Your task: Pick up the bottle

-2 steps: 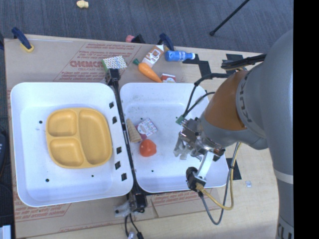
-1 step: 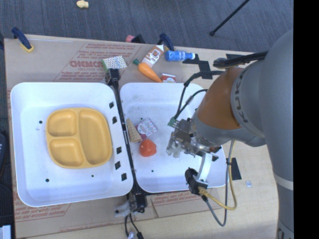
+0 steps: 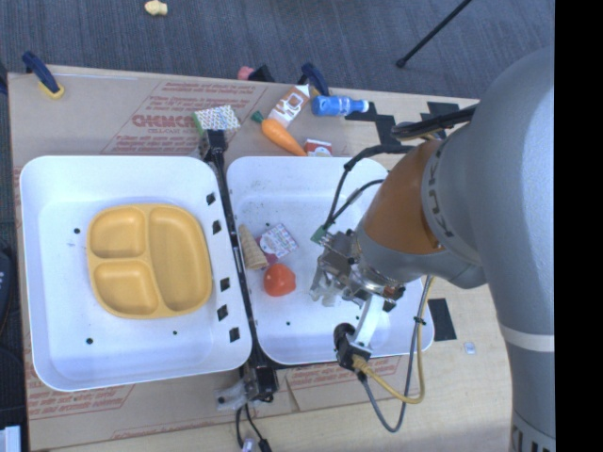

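Reaching over the right bin (image 3: 303, 169) from its right side, the arm (image 3: 443, 205) is hanging low. The left bin (image 3: 52, 191) beside it is holding a yellow tray (image 3: 149, 258). The gripper (image 3: 328, 279) is sitting inside the right bin, near its middle; I can't tell if it's spread or closed, and nothing is showing in its grasp. A blue bottle (image 3: 336, 106) is lying on the bench just beyond the right bin's far edge, well apart from the gripper. A cone (image 3: 251, 248) and a red piece (image 3: 279, 280) are lying in the right bin's left half. Judging progress: pick not done, approach and grasp both remaining.
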`<state>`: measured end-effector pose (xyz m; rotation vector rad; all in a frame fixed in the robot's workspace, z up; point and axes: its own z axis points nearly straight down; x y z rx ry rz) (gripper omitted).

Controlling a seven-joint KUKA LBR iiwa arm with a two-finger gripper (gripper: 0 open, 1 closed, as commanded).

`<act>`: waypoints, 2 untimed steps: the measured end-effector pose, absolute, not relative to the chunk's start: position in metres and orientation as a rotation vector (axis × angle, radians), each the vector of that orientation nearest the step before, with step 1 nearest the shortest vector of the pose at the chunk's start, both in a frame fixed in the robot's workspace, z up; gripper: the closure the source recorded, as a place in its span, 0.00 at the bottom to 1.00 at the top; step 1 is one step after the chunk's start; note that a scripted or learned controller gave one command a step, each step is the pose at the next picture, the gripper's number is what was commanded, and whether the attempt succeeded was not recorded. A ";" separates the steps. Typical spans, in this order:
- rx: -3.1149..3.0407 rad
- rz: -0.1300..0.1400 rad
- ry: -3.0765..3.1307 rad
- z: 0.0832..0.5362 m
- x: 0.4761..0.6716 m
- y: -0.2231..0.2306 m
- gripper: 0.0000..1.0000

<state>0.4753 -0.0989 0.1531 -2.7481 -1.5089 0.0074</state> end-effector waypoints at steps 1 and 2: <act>-2.713 0.001 -1.583 0.297 0.477 -0.165 1.00; -2.656 0.006 -1.666 0.182 0.475 -0.109 1.00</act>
